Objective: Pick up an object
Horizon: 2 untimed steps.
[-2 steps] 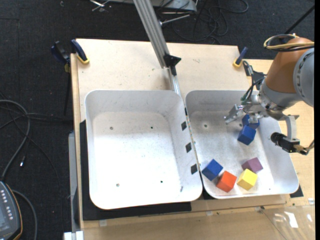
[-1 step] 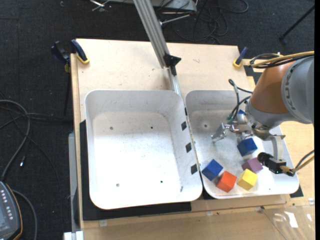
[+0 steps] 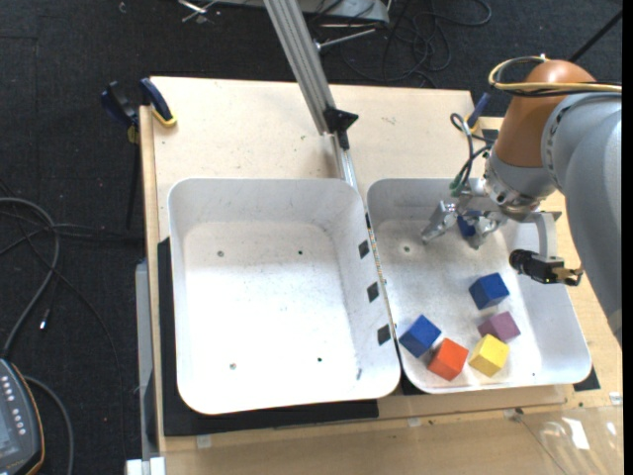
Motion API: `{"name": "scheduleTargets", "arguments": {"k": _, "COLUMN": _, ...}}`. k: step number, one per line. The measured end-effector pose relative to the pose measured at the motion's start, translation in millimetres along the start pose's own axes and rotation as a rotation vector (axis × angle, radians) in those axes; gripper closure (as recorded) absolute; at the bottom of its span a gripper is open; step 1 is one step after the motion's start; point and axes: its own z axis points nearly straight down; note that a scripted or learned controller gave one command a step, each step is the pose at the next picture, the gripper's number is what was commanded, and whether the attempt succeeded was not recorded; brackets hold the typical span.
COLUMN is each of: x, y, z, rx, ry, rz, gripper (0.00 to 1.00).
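At the far left edge of the desk (image 3: 247, 127), a blue and yellow clamp (image 3: 148, 100) grips the corner. Next comes the left bin (image 3: 188, 216), a shallow white tray with a few dark specks on its floor. A slanted aluminium bar (image 3: 302, 52) runs down from the top of the view to the seam where the two bins meet, and small black tabs line that seam. The right bin (image 3: 396, 206) carries five cubes gathered toward its near right part: a blue cube (image 3: 420, 334) lies closest to the seam, with an orange cube (image 3: 448, 357) touching it on its near right side, then a yellow cube (image 3: 489, 354) just beside the orange one. Behind the yellow cube sits a purple cube (image 3: 499, 326), and behind that a second blue cube (image 3: 489, 290), a little apart from the rest. The jaws (image 3: 450, 221) hang over the far part of the right bin, well apart from the cubes, and nothing lies between them; whether they are spread or closed I cannot tell. The grey arm (image 3: 584, 176) with its orange band enters from the right.
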Motion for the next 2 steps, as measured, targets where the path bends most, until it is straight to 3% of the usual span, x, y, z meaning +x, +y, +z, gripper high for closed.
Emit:
{"name": "scheduleTargets", "arguments": {"k": 1, "x": -12, "y": -69, "z": -1, "rx": -0.042, "ry": -0.010, "rz": -0.002, "gripper": 0.00}}
{"name": "scheduleTargets", "arguments": {"k": 2, "x": -22, "y": 8, "z": 0, "rx": 0.020, "ry": -0.001, "rz": 0.004, "gripper": 0.00}}
